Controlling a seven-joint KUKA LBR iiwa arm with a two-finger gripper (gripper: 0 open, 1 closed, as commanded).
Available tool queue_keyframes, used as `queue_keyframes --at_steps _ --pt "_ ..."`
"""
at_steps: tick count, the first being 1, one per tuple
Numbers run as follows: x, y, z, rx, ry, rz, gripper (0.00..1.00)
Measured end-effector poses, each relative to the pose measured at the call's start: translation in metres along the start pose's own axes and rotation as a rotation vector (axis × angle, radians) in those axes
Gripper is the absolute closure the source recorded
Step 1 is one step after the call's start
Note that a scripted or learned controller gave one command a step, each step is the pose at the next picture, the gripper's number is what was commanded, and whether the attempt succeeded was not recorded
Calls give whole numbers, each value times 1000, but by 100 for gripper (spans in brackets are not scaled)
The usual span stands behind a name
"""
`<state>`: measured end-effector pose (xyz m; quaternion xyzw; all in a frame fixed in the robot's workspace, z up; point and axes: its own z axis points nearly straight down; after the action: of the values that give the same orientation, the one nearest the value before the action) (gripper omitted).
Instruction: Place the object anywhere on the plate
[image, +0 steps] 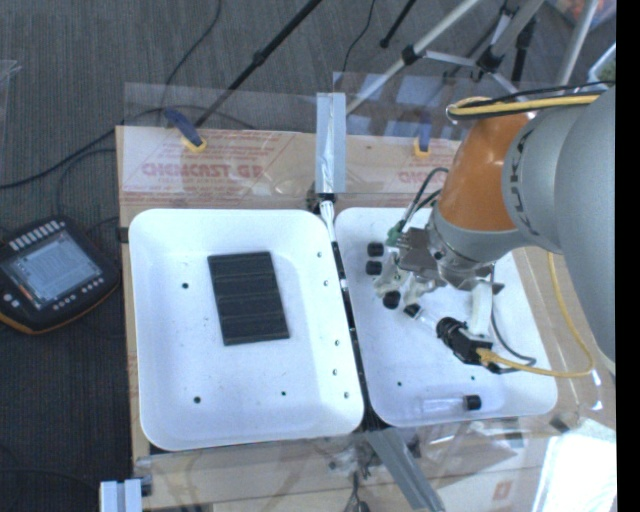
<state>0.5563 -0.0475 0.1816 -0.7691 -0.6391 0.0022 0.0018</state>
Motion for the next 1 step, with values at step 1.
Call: queue_keyframes --at_steps 1 --pt "90 4 -37 -1 -1 116 100"
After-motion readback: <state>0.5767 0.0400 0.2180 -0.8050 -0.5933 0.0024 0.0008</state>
